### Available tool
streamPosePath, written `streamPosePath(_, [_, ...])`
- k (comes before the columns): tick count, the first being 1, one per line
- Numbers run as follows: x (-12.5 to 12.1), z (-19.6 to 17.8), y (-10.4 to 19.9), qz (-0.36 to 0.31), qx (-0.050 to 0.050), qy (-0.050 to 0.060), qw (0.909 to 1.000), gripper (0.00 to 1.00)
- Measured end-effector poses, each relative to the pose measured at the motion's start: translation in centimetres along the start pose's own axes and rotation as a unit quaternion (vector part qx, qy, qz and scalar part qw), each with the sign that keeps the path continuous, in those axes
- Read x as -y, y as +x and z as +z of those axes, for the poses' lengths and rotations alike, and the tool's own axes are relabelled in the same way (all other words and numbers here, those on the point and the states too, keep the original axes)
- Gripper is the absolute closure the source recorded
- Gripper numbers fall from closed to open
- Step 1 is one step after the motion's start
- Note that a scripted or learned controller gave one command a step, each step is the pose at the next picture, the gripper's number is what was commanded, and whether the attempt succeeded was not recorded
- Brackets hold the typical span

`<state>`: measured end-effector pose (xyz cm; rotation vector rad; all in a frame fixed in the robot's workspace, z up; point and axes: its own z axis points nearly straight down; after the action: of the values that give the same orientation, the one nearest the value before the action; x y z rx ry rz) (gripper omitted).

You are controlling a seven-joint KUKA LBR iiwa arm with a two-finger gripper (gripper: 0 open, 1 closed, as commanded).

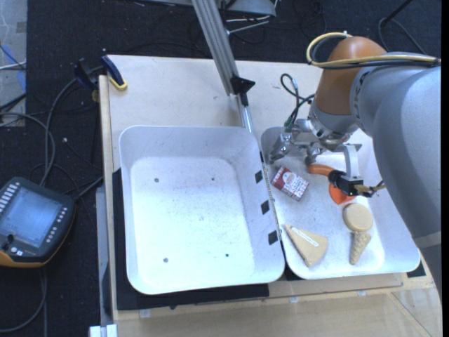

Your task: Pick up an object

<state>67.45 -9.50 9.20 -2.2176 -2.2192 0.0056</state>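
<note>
My pale bench (175, 90) carries two white bins. I can't tell the pincer's (298, 146) state; it hangs over the right bin (403, 255), directly above the small red-and-white packet (290, 183). The nearby orange toy (337, 184) could snag a descent.

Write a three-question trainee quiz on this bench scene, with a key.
1. True or false: the red-and-white packet lies in the left bin.
2. Which lies nearest the camera-side rim of the right bin? A) orange object B) cheese wedge C) packet
3. Fill in: the ice cream cone lies to the ___ of the cheese wedge in the view.

Key: 1 false; 2 B; 3 right.
</note>
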Motion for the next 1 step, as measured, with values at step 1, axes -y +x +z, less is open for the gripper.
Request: streamPosePath(1, [5.89,-10.85,8.76,-0.003,-0.001,-0.008,1.0,0.0])
